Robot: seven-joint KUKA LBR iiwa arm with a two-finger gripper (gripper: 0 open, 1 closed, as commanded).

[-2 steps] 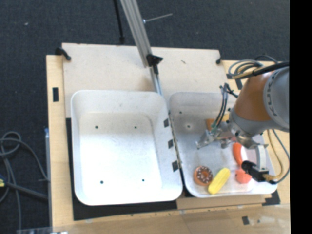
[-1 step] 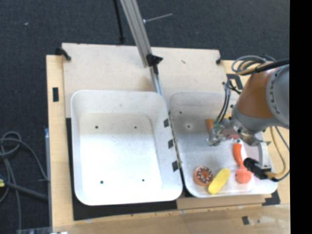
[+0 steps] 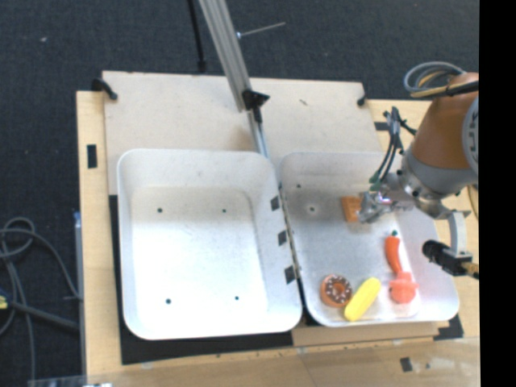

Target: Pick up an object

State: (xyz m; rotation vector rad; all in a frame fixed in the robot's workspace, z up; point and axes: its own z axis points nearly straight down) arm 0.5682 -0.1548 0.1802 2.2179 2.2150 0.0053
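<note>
- The gripper (image 3: 369, 209) stood low over the right bin (image 3: 322, 176), at the far-middle of its floor, on the arm (image 3: 439, 147) that reached in from the right.
- A small orange-brown block (image 3: 350, 209) lay just left of the gripper, touching it or very nearly so. Whether the block sat between the fingers could not be told, and neither could their opening.
- Object count in the right bin: four. One orange-brown block, one orange carrot-shaped toy (image 3: 397, 268), one yellow corn-shaped toy (image 3: 362, 298), one brown doughnut-shaped toy (image 3: 335, 289).
- The carrot lay near the bin's right wall, its length running near to far. The corn and the doughnut lay side by side, touching or almost so, at the near wall.
- Bin count: two. The left bin (image 3: 201, 240) showed bare floor.
- Handling judgement: the block appeared light and rigid, probably plastic or foam, not fragile. Its compact shape favoured a pinch across two opposite flat sides.
- The carrot and the corn were likely smooth and rounded; a grasp across the mid-length would limit rolling.
</note>
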